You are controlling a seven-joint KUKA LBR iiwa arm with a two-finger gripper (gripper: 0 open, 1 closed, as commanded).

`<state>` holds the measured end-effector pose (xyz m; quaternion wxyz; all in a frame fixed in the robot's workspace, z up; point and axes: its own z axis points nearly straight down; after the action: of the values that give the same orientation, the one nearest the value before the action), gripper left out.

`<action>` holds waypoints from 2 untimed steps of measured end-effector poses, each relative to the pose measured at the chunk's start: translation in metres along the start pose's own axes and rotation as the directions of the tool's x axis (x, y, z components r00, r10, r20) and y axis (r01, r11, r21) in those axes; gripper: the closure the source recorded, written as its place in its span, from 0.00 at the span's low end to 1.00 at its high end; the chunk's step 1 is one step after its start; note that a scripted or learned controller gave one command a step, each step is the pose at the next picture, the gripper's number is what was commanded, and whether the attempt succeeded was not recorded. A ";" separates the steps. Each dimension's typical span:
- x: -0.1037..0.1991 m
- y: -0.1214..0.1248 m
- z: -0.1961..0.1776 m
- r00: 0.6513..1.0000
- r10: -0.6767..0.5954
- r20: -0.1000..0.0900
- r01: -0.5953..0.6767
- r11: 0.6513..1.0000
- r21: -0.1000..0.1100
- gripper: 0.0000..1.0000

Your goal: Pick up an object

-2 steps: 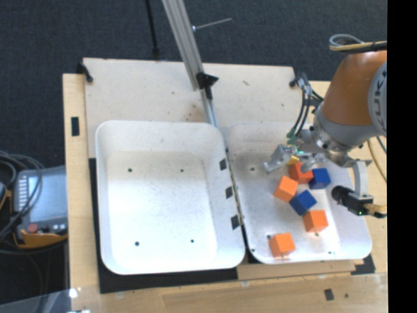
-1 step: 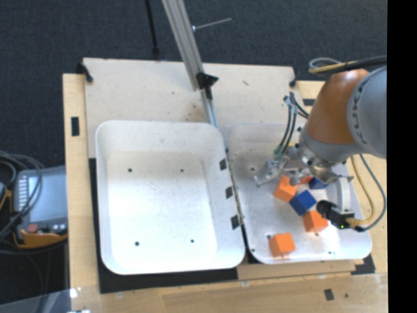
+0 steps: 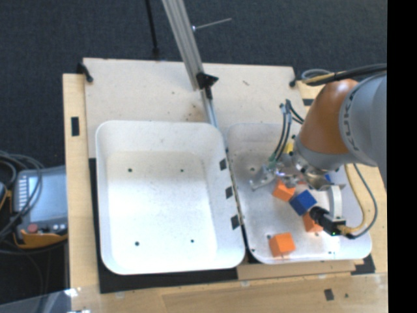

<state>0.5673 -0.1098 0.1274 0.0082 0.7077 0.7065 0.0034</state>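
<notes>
Speckled, matt white bins [image 3: 163, 135], seemingly plastic, sit on a pale wood bench [image 3: 130, 83].

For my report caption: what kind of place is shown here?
Probably a robotics lab test bench: a grey and orange robot arm reaches over two white bins holding small coloured blocks, with a control pendant and cables on the dark carpet.

No readable text, label, brand, number or sign can be made out. Small dark marks are seen on the pale wooden bench [image 3: 75, 175] at 9 o'clock, and a grey handheld device [image 3: 40, 201] lies there, but its face is too blurred to be read.
</notes>
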 end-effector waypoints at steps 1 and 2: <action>0.000 0.004 0.001 1.000 0.001 0.000 -0.001 1.000 -0.011 0.00; -0.001 0.005 -0.009 1.000 0.007 0.000 -0.007 1.000 -0.015 1.00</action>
<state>0.5725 -0.1105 0.1360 0.0136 0.7101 0.7039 0.0086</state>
